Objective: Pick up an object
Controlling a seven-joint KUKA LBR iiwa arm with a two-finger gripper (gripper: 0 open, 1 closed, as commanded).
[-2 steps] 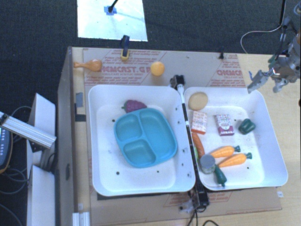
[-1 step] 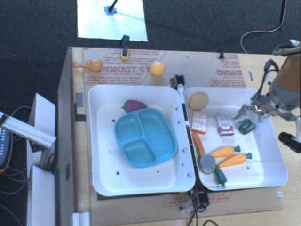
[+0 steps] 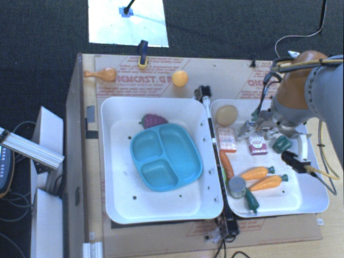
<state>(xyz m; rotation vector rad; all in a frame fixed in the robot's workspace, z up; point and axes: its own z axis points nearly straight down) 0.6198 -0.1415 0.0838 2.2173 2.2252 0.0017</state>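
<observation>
The right bin (image 3: 314, 198) holds a beige round bun (image 3: 226, 114), a pink and white carton (image 3: 227, 140), a smaller pink carton (image 3: 258, 144), a thin orange chili (image 3: 226, 165), two carrots (image 3: 257, 172) (image 3: 267, 183), a grey can (image 3: 236, 187), a dark green vegetable (image 3: 251, 200) and a green cylinder (image 3: 281, 143). My gripper (image 3: 257, 127) hangs low over the back of this bin, just behind the smaller pink carton and to the right of the bun. Nothing shows in its grasp.
The left bin (image 3: 121, 198) holds a blue divided plate (image 3: 165, 156) with purple grapes (image 3: 154, 121) behind it. On the bench behind the bins lie an orange ball (image 3: 179, 78), a tan drumstick toy (image 3: 102, 75) and a blue clamp (image 3: 143, 54). A black divider (image 3: 212, 138) separates the bins.
</observation>
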